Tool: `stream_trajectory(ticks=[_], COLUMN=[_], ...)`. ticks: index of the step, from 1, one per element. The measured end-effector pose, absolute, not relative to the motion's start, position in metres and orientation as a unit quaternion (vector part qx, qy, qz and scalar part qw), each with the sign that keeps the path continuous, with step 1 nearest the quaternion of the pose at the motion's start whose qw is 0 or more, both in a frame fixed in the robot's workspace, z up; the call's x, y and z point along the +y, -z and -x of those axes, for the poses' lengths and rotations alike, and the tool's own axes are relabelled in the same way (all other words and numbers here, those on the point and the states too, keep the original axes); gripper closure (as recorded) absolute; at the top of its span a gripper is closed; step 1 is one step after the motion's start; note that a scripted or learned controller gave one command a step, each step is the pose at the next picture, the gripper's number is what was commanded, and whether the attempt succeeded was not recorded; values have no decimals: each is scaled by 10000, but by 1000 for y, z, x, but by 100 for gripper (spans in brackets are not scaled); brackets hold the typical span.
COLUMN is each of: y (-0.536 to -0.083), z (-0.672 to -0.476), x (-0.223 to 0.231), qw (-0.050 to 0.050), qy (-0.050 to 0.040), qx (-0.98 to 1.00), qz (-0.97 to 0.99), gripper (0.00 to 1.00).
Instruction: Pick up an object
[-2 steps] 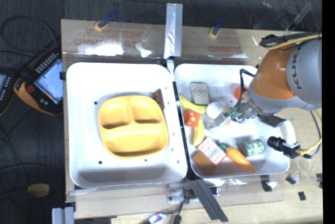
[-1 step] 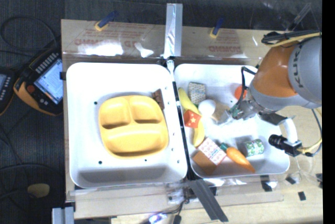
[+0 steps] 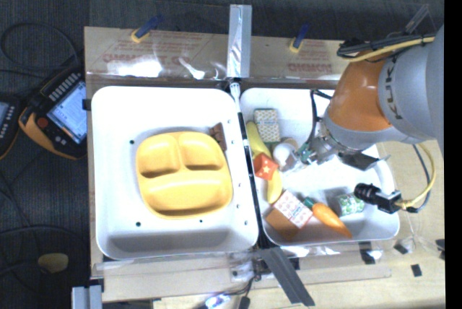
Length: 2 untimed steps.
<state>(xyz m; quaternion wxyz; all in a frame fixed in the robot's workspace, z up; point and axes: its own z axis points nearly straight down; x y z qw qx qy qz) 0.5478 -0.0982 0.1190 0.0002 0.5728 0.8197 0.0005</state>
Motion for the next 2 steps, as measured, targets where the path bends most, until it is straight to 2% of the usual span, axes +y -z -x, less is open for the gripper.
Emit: stream_trajectory(ticks=[1, 2], y=[-183, -277], z=[-517, -535], x=[-22, 50], qw=[-11, 0], qy=[4, 4], qx=[8393, 8796], qz=[-5437, -4758], gripper=[100, 100])
